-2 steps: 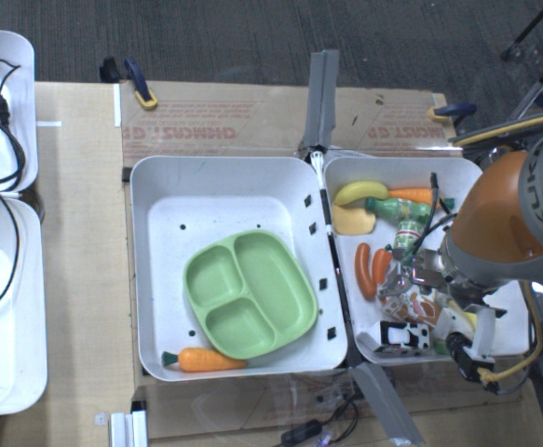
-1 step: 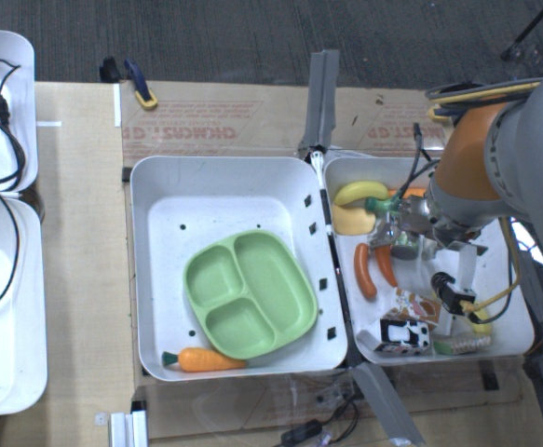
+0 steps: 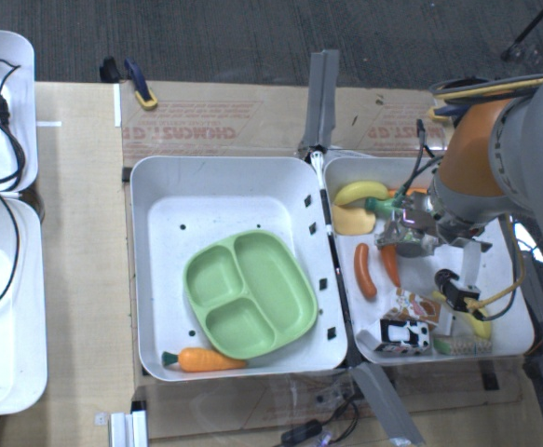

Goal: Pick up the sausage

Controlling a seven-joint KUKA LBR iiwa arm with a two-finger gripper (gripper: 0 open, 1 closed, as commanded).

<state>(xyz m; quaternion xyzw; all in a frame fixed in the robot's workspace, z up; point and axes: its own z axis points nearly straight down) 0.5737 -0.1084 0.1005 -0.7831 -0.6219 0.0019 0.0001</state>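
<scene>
Tool (image 3: 403, 234) sits low over the right bin (image 3: 522, 329), toward its far half; whether it is open or closed we cannot tell, since the wrist hides its tip. Just beside it lies the sausage (image 3: 365, 271), lengthwise near the bin's left wall, with a slimmer red-orange piece (image 3: 391, 265) alongside (easily confused with it). We judge the arm is placed here to come down on the sausage. A banana (image 3: 361, 191) lies at the far edge. The left bin (image 3: 150, 277) keeps a green plate (image 3: 249, 293) and carrot (image 3: 203, 359).
</scene>
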